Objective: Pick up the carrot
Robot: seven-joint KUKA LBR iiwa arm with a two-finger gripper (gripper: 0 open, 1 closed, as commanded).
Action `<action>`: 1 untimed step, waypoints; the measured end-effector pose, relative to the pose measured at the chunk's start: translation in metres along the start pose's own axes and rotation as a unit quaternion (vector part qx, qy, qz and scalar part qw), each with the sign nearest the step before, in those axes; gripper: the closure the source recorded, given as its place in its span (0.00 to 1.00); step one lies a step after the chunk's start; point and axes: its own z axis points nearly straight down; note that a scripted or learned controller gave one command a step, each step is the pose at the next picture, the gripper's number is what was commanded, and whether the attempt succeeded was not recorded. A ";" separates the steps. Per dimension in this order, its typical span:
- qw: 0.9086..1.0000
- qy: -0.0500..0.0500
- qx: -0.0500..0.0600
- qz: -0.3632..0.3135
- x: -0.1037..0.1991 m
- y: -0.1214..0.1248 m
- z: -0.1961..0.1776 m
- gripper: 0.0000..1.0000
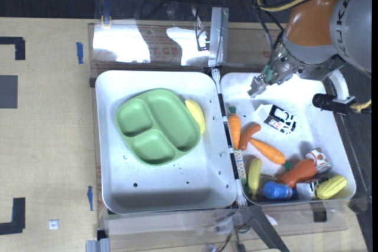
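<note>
We see our gripper (pixel 258 87) poised over the right bin's (pixel 345 144) far left corner, well apart from the carrot (pixel 267 150); we cannot tell its state.

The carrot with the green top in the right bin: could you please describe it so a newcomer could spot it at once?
Start at the right bin, the one the arm reaches over, and go to its left wall beside the divider. There the carrot lies nearly upright in the view, orange with a small green top pointing away from the camera. Its orange neighbours lie slanted further right, and the yellow piece sits below it.
</note>
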 end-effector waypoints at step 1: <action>1.000 0.000 0.000 0.000 0.000 0.000 0.000 0.00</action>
